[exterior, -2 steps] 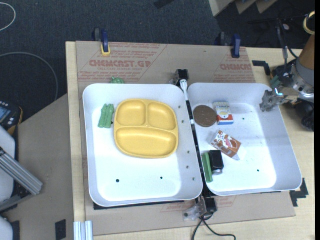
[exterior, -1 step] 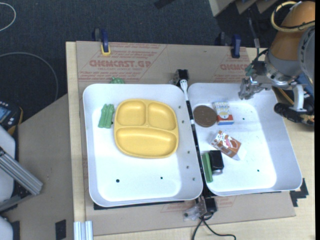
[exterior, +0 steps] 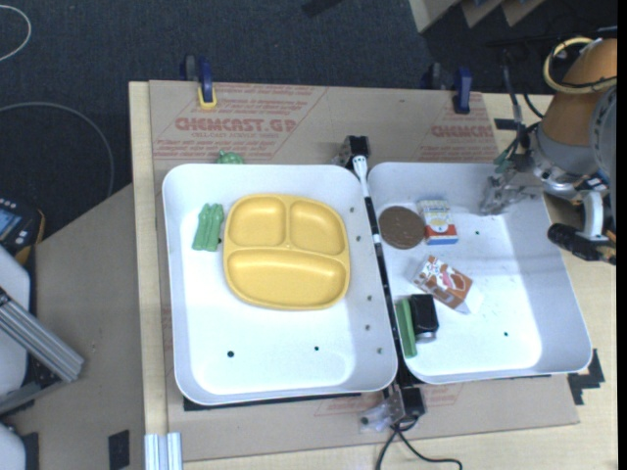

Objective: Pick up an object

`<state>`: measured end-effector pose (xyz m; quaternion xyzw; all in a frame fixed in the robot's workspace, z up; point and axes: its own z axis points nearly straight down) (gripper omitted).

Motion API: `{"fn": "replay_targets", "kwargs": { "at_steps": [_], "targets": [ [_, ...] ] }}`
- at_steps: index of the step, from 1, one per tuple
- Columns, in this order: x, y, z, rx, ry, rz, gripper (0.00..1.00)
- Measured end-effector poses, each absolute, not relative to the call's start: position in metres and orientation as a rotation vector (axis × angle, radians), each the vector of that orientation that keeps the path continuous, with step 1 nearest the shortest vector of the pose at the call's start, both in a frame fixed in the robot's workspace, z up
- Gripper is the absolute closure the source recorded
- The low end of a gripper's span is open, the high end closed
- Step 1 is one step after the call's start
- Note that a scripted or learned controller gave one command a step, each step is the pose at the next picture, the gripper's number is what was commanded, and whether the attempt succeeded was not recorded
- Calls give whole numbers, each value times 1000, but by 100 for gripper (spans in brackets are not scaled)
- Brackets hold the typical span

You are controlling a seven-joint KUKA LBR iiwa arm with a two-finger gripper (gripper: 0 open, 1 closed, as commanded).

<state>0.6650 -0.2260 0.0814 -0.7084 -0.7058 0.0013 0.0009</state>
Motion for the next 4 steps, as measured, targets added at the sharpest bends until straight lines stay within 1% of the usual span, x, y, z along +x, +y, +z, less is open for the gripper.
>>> {"fn": "replay_targets", "kwargs": {
  "at_steps": [1,2,3,4],
  "targets": [
    [668,-118,92,-2208,-2229,-6,100],
    [667,-126,103,-2220,-2225,-1,100],
    [666,-180,100,-2230,-2220,1,100],
    [658,-105,149,-2215,-2230,-5,100]
  ]
}}
